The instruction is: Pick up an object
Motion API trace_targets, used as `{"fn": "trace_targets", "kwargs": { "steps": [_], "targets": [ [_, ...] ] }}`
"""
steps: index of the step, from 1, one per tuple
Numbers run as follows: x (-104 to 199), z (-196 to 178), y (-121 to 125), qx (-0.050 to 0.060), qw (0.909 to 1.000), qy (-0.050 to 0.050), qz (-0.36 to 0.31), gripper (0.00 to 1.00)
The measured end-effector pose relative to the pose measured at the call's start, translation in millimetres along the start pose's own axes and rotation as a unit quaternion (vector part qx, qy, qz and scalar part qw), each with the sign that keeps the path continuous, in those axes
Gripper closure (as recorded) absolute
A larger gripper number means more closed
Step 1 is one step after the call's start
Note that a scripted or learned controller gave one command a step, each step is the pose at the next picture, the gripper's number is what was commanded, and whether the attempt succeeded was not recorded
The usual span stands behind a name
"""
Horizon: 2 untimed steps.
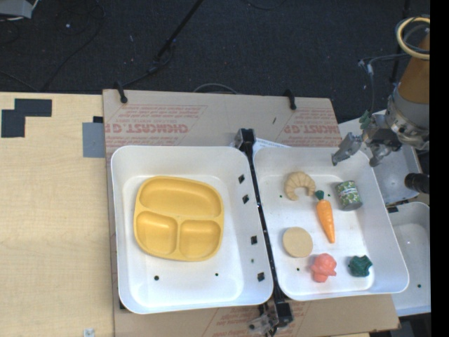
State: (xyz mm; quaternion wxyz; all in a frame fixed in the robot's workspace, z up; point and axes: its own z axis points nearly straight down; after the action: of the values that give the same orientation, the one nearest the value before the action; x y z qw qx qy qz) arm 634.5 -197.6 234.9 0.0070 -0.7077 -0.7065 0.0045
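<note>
The right bin (393, 272) holds a tan croissant (300, 184), an orange carrot (325, 219), a small green-labelled can (348, 195), a round beige biscuit (297, 242), a pink strawberry-like piece (323, 267) and a dark green broccoli piece (360, 265). My gripper (365, 149) hangs over the bin's far right corner, above and right of the can. Its two grey fingers stand apart with nothing between them.
The left bin (126, 272) carries a yellow divided plate (179, 217). A black clip rail (257, 216) runs between the two bins. Cardboard (210, 118) lies under both. The arm with its orange band (415, 76) stands at the far right.
</note>
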Motion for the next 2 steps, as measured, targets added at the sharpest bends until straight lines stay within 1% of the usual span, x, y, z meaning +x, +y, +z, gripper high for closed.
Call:
{"fn": "trace_targets", "kwargs": {
  "steps": [1, 2],
  "targets": [
    [0.7, -7.7, 2.0, -0.006, 1.0000, -0.001, -0.001, 0.00],
    [-0.4, 40.4, -4.5, -0.004, 1.0000, -0.001, -0.001, 0.00]
  ]
}}
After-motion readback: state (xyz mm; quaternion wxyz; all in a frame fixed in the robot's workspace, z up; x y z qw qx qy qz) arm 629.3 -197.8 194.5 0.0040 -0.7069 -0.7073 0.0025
